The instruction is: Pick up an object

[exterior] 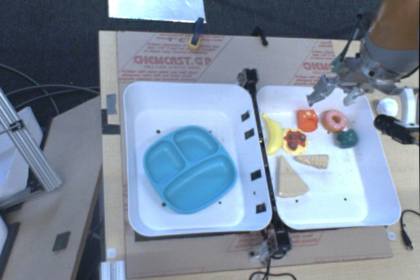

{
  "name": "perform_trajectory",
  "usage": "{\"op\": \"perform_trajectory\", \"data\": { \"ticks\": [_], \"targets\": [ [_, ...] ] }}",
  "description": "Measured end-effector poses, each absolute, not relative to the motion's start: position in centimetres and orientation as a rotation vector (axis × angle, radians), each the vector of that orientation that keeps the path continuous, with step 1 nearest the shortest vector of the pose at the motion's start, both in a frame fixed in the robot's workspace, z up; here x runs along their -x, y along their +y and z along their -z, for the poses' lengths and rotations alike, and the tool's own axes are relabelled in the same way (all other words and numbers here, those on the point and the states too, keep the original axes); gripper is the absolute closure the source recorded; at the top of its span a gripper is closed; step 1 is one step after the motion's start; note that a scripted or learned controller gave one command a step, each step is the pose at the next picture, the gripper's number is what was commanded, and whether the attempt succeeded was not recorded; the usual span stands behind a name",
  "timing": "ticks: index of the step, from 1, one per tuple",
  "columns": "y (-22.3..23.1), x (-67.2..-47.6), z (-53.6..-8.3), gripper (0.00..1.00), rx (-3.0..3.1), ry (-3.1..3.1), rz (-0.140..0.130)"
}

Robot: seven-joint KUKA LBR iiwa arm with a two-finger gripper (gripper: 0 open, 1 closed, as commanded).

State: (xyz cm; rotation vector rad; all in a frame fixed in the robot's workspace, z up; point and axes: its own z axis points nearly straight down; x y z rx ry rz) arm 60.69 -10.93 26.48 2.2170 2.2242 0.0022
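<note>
In the right bin [367,206] lie several toy foods: a yellow banana [273,133], an orange-red block [307,120], a pink-iced donut [335,120], a dark green piece [347,138], a small red and yellow piece [295,140], a tan waffle strip [312,160] and a pale sandwich wedge [289,179]. My gripper [337,90] hangs over the bin's far side, above and between the orange-red block and the donut. Its two grey fingers [319,91] are spread apart, with nothing between them.
The left bin [138,108] holds a blue divided plate [190,168]. A black clip strip [256,141] runs along the seam between the bins. The arm's orange band [399,6] and a white fitting [396,106] crowd the right bin's far right corner.
</note>
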Motion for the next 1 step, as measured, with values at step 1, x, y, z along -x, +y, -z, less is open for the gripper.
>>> {"op": "perform_trajectory", "data": {
  "ticks": [1],
  "targets": [
    [-9.76, -59.51, -9.49, 0.00, -2.224, 2.225, 0.005]
  ]
}}
